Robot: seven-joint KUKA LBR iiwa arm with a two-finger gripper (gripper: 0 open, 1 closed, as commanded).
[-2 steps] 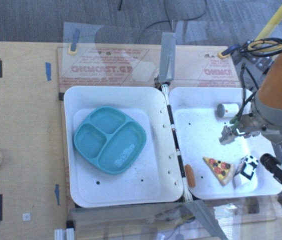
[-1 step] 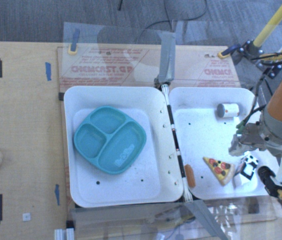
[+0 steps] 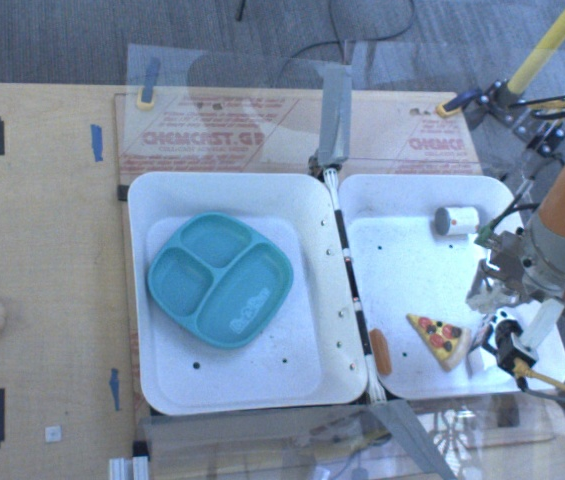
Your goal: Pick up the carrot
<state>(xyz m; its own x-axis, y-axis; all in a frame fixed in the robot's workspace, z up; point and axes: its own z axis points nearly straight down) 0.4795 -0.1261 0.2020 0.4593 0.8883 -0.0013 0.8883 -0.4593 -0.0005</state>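
Gripper (image 3: 490, 303) of a grey KUKA arm hangs over the right side of the right bin (image 3: 402, 268), low beside a toy pizza slice (image 3: 439, 338). Whether the claw is open or closed cannot be told from this angle, and nothing is seen held in it. The carrot (image 3: 380, 353), a short orange stub, lies in the same bin near its front-left corner, lengthwise along the wall next to the divider. The pizza slice lies between it and the gripper. A small grey-and-white cylinder (image 3: 456, 220) rests toward the bin's far side, well apart from both. The left bin (image 3: 292, 358) bears a teal divided plate (image 3: 220, 279).

The carrot looks to be a small play-food piece, probably light and stiff, with a smooth rounded skin that may roll or slip out of a loose pinch. It sits just beside or against the wall; the view is too coarse to say which. A hold across its narrow width at mid-length would therefore leave little room on the wall side. Closing along its length, end to end, seems the safer choice. The pick is not yet begun, with the gripper well apart from the carrot.
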